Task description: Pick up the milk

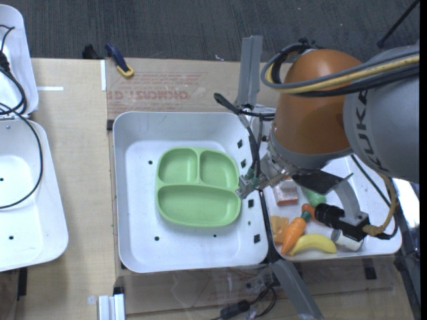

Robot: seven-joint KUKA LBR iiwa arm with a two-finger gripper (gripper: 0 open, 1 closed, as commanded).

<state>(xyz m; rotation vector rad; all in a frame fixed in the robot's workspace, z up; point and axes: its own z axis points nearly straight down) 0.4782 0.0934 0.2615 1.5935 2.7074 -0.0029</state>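
The arm's end effector (250, 179), its opening impossible to tell, hangs beside the green plate (198, 187), risking missing the milk entirely.

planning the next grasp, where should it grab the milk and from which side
Grip the milk carton across its flat sides, coming straight down from above. It seems to lie flat, with the carrot close by, so side approaches look crowded.
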